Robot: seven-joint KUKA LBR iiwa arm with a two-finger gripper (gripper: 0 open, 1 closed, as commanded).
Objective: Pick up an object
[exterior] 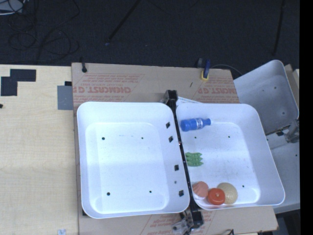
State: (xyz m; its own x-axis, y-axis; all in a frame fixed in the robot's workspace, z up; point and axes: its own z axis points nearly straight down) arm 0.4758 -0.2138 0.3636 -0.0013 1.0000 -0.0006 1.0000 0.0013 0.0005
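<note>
Two white bins sit side by side on the surface: the left bin (127, 199) and the right bin (254, 131), which holds five things. One blue bottle (195, 124) lies along its far wall (long axis left-right, cap pointing right). One green piece (194, 159) lies mid-bin. One beige round (228, 192), one red round (216, 196) and one pink piece (200, 188) cluster touching at the near edge.

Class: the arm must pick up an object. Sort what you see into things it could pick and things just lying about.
Could be picked, all in the right bin:
blue bottle
green pea pod
red round piece
tan round piece
pink piece

Lying about:
left bin
cardboard sheet
</note>
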